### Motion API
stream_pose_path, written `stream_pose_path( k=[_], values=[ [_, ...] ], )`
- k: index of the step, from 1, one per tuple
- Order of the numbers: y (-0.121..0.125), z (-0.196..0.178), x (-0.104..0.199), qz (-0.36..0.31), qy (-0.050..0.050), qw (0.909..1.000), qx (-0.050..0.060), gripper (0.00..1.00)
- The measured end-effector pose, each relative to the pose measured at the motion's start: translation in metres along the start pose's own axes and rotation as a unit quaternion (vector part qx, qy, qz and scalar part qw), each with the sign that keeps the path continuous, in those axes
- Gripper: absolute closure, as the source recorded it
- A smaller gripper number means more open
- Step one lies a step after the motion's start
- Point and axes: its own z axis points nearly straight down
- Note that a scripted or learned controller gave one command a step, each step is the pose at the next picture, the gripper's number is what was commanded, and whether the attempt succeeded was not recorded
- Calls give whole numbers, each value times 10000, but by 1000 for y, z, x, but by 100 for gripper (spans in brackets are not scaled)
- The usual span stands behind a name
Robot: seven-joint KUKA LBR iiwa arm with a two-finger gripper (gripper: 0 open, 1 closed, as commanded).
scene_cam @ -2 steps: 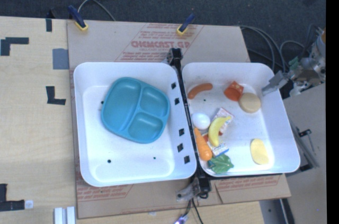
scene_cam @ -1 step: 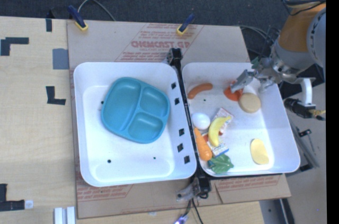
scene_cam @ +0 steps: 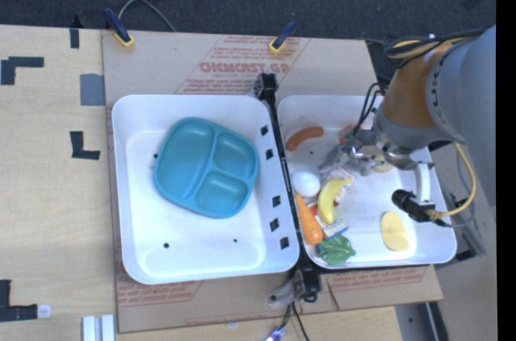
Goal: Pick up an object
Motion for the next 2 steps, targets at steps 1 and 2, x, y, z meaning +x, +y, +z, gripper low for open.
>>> stream_pose_path(
  k=[1,2],
  values=[
    [-46,0,29,8,-10,10000,-14,0],
    [-46,-10,28,9,-14,10000,-14,100]
  ],
)
